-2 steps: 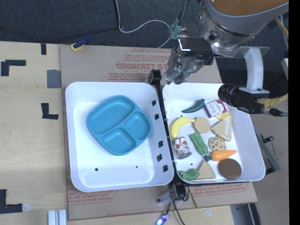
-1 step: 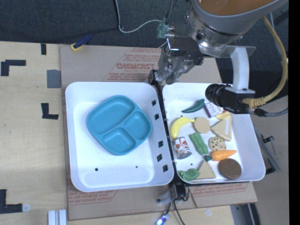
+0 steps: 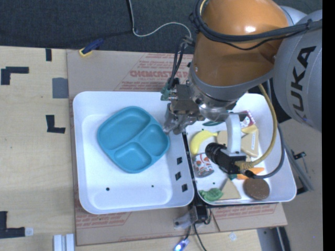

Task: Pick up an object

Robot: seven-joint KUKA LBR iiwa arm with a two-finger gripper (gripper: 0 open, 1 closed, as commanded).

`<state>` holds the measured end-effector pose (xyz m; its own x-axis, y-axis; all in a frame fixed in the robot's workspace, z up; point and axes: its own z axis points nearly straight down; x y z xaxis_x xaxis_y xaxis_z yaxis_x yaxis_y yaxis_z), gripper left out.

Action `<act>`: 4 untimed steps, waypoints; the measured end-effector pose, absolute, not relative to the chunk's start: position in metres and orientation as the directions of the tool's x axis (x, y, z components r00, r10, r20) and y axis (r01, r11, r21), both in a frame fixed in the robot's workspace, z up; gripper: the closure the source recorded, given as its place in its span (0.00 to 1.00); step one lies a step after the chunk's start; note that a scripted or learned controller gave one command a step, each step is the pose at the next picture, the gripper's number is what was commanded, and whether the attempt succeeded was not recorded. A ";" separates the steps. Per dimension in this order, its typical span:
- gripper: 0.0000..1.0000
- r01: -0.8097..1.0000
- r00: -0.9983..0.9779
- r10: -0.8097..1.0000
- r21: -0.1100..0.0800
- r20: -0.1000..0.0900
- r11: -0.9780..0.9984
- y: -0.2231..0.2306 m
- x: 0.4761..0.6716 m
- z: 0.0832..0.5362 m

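Two-finger gripper's (image 3: 171,123) opening can't be made out; nothing is seen held in it.
It's hung over the right rim of the blue three-compartment plastic plate (image 3: 128,138) in the left shallow white bin (image 3: 84,140), just beside the divider wall (image 3: 182,163). A slip could easily be caused by the flat plate being pinched only at its rim, or the wall could get knocked.

The arm (image 3: 241,41) hides half the right bin (image 3: 283,183).
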<state>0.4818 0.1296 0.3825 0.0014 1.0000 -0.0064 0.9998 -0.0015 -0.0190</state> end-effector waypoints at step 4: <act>1.00 1.000 -0.009 1.000 -0.010 -0.002 0.009 0.134 0.483 0.429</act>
